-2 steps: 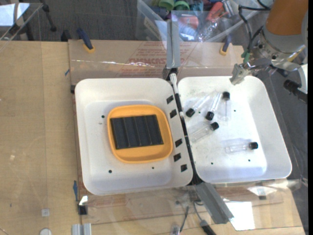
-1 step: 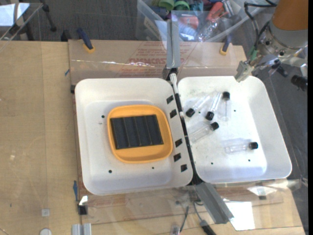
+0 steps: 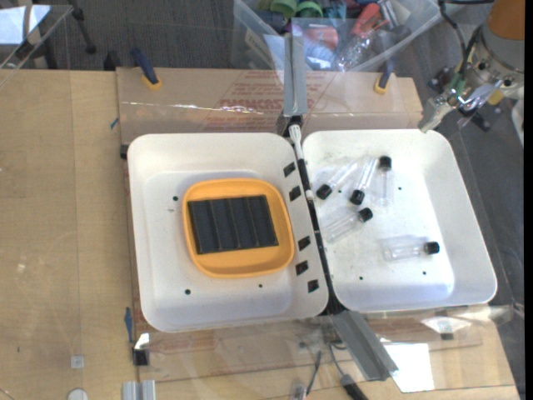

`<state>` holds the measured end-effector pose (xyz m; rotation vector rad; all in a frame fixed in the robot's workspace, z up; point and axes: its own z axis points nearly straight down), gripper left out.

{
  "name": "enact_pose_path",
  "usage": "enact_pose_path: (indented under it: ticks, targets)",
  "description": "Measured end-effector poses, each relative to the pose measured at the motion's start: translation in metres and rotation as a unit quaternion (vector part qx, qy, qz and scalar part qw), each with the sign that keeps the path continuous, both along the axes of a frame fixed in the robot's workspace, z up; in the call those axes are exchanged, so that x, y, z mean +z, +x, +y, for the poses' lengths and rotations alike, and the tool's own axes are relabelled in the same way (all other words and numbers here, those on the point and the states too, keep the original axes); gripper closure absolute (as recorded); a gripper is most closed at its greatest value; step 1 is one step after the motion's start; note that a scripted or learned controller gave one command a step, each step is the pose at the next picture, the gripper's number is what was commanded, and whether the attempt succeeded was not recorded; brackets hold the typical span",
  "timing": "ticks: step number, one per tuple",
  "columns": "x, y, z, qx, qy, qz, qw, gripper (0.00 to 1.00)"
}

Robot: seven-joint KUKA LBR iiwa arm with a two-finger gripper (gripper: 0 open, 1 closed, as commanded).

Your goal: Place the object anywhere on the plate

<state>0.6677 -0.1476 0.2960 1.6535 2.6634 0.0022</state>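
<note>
Vials (image 3: 405,247), clear and black-capped, scattered across right bin (image 3: 466,261), well apart from orange plate (image 3: 238,264) in left bin (image 3: 158,257). Likely to roll or squirt free when pinched (round, slick, some lying close together). Gripper (image 3: 450,103) poised beyond right bin's far corner; spread or pressed together, impossible to tell.

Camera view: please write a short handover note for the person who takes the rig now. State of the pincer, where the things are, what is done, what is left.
Pincer: at the upper right, outside the bins, above the right bin's far corner; open or shut cannot be judged, and nothing is seen in it.
Things: the orange plate, with a dark ribbed insert, lies in the left bin. Several clear vials with black caps lie in the right bin; one vial lies apart, nearer the front.
Done: nothing on the plate yet.
Left: pick one vial, carry it over the divider, set it on the plate.
</note>
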Motion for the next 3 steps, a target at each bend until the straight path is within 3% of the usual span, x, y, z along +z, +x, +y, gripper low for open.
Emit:
enact_pose_path:
  ticks: [1,2,3]
  targets:
    - [0.018,0.000,-0.020,0.019,-0.0004,0.000,0.9998,1.00]
    - [0.015,0.000,-0.068,0.027,-0.0005,0.000,0.9996,1.00]
    - [0.035,0.001,-0.073,0.025,-0.0002,0.000,0.9997,1.00]
